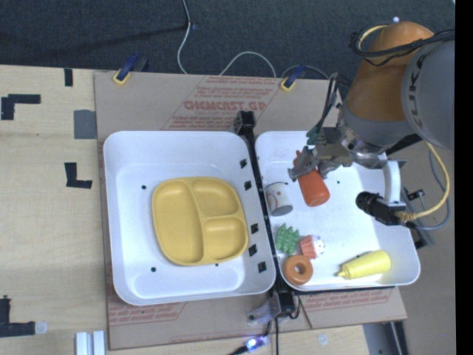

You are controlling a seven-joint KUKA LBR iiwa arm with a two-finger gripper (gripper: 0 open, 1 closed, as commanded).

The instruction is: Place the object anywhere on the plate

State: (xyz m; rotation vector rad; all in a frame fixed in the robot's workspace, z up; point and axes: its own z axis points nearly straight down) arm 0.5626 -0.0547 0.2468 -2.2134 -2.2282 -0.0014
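now tool clamped on orange cylinder

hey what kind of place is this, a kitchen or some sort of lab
Most likely a robotics lab bench, not a kitchen. A grey and orange robot arm reaches over two white bins; the food is toys, such as a doughnut and mustard bottle, and the yellow plate sits apart.

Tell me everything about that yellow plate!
The yellow plate is a rounded-square tray that looks like smooth matte plastic. Raised ridges split it into three compartments: one long section on the view's left and two smaller ones on the right. It lies flat and slightly turned on the floor of the left white bin, roughly in the middle, apart from the walls. Nothing sits on it. The toys and the end effector are over in the other bin.
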